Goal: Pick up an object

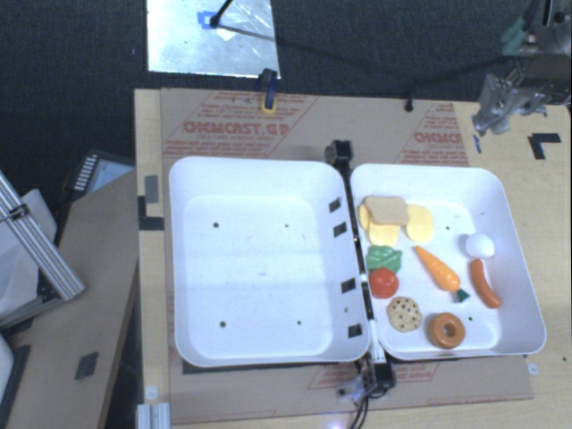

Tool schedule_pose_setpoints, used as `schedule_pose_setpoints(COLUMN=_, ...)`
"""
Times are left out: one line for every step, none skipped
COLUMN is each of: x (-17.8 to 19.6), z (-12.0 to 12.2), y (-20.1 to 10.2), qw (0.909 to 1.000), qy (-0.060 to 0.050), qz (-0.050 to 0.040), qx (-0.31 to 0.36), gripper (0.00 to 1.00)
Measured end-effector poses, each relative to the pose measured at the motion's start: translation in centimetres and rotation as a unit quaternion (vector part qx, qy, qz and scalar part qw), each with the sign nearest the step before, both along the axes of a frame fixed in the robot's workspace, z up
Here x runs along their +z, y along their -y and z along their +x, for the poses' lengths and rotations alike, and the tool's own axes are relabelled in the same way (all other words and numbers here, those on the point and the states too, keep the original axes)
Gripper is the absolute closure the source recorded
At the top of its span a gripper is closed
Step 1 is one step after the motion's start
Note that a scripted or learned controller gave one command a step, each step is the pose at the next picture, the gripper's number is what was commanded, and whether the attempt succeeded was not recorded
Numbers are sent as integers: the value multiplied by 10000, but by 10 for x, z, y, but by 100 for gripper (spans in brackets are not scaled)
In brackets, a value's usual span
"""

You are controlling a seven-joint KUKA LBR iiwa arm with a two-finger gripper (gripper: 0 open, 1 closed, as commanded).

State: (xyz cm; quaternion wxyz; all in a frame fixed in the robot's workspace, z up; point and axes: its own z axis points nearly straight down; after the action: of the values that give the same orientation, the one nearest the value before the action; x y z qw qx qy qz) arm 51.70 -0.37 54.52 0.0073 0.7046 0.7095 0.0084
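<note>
The right bin (509, 231) holds several toy foods: a slice of bread (387, 209) on yellow cheese pieces (418, 224), a green vegetable (383, 257), a red tomato (383, 282), a carrot (438, 268), a white egg (480, 246), a sausage (485, 284), a cookie (404, 313) and a doughnut (445, 330). My gripper (493, 119) hangs at the upper right, above the bench behind the right bin and apart from all the food. Nothing shows between its fingers.
The left bin (192, 195) lies beside the right one, joined by a black hinge strip (356, 248). A shiny metal sheet (212, 23) sits at the back left, with a blue and yellow clamp (267, 91) below it. A metal frame (31, 239) stands at the left.
</note>
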Motion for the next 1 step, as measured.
schedule_pose_setpoints(x=-10, z=28, y=-4, qw=10000, qy=-92, qz=-12, qx=-9, gripper=100)
